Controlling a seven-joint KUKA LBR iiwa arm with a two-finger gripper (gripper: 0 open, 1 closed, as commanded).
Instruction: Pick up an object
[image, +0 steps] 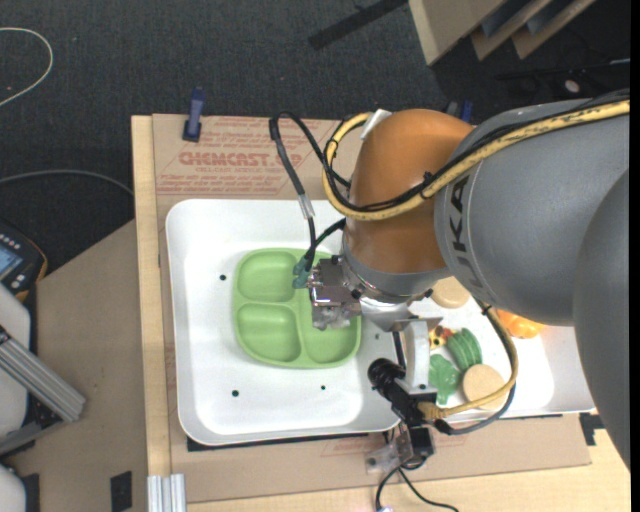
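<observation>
Camera view: you see the arm (540, 220) reaching in from the right, its wrist hanging over the right rim of the green divided plate (270, 310), close to where the two bins meet.
Jaws: they are tucked under the wrist hardware, so you cannot tell whether they are open or closed, and no object is visibly held.
Nearest object: the plate lies flat in the left bin (200, 300), toward its right side, and it is the thing closest to the wrist.
Other objects: a dark green piece (465, 348), a tan round piece (482, 380) and an orange piece (520, 323) lie in the right bin (560, 385), partly hidden by the arm.
Risk, plate: it is wide and flat with a low rim, so a pinch on its edge would likely slip, or drag it across the bin floor instead of lifting it.
Risk, bin wall: a descent this near the divide could land on the wall, not on an object.
Risk, cable: the black cable (290, 150) loops loosely beside the wrist and could snag on a turn.
Risk, checking: the arm covers much of the right bin, so you may misjudge a grasp on the tabletop (150, 350).
</observation>
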